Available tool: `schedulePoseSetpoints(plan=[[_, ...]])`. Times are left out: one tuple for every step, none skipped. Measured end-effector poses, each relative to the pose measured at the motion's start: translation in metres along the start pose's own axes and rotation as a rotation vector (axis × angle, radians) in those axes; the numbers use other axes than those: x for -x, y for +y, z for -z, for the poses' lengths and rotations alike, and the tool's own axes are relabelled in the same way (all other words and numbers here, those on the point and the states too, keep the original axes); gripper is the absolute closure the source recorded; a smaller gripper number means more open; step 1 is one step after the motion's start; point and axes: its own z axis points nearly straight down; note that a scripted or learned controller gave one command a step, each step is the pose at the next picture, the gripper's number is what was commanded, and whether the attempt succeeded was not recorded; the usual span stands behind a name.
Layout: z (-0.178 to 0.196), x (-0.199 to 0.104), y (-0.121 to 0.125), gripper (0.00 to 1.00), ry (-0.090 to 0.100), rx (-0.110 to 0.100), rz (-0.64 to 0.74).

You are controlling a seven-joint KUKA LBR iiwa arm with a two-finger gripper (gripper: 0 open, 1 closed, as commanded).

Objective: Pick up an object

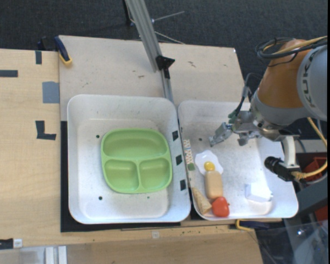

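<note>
My gripper (229,135) hangs over the middle of the right bin (192,111), fingers spread apart with nothing between them. Below it and to the left lies a toy fried egg (208,162). Just under the egg is a tan bread roll (213,184), then a red tomato (220,207) at the bin's front edge. A tan wedge-shaped piece (201,201) lies beside them along the bin's left wall. A white object (258,193) rests in the front right corner.
The left bin (77,147) holds a green divided plate (136,159). A metal pole (146,29) slants in from the top to the wall between the bins. Black cables and a connector (278,166) hang off the arm at the right.
</note>
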Motion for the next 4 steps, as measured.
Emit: schedulePoseSetpoints(plan=[[0.000, 0.000, 0.000, 0.00, 0.000, 0.000, 0.000], [-0.056, -0.011, -0.001, 0.00, 0.000, -0.006, -0.001], [-0.106, -0.009, 0.000, 0.00, -0.004, 0.004, -0.004], [-0.096, -0.010, 0.000, 1.00, -0.003, 0.002, -0.001]])
